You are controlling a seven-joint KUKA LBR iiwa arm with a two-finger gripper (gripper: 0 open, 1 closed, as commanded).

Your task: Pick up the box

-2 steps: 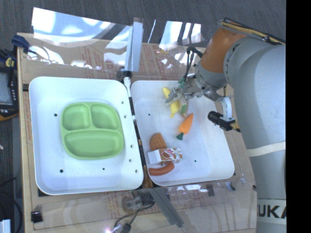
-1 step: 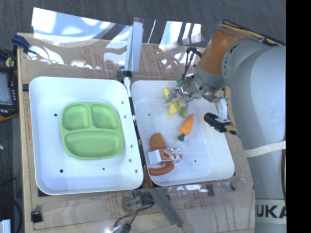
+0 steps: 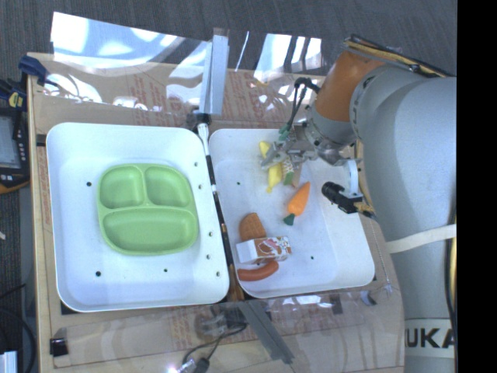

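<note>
— On the counter (image 3: 46, 317), what sits in the two bins?

— Left bin (image 3: 66, 208): a smooth green plate (image 3: 147, 208), rounded-square, split into three compartments. Right bin (image 3: 342, 263): toy food. Both bins are glossy white plastic with rounded corners and small dark holes in the floor.

— Where is the box?

— Near the front of the right bin, toward its left wall. The box (image 3: 264, 249) is small, white with a reddish print, lying flat and slightly askew. A brown oval bun (image 3: 251, 225) touches its back edge; a red sausage (image 3: 257, 271), long and curved, lies just in front of it.

— Anything else in there?

— An orange carrot (image 3: 298, 199) with a green stub, tapered, lying at a slant mid-bin. Behind it, a yellow piece (image 3: 275, 176), banana-like, among a small cluster I cannot sort out.

— And the arm?

— It comes in from the right, a thick grey matte body with an orange band, wrist bent down over the back of the right bin. The tool (image 3: 286, 155) sits low at that yellow cluster, well apart from the box.

— Clenched or released?

— I cannot tell; the tip blurs into the clutter.
</note>
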